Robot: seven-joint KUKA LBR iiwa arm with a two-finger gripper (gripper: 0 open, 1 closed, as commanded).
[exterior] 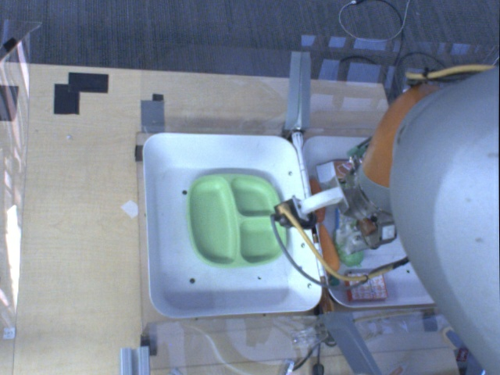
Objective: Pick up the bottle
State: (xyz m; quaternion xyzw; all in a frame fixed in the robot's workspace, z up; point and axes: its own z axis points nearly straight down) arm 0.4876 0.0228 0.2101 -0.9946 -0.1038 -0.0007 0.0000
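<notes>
The grey arm with its orange band (383,143) reaches in from the right and covers most of the right bin (312,151). My gripper (355,217) is low over that bin's left half, amid a pile of items. Just below it lies a clear, greenish, bottle-like thing (349,246), partly hidden by the gripper body. Whether the gripper touches it cannot be seen.
The left bin (168,287) holds a green divided tray (234,219). A yellow cable (308,252) loops from the wrist over the wall between the bins. In the right bin an orange item (329,244) and a red-labelled packet (366,288) lie near the front.
</notes>
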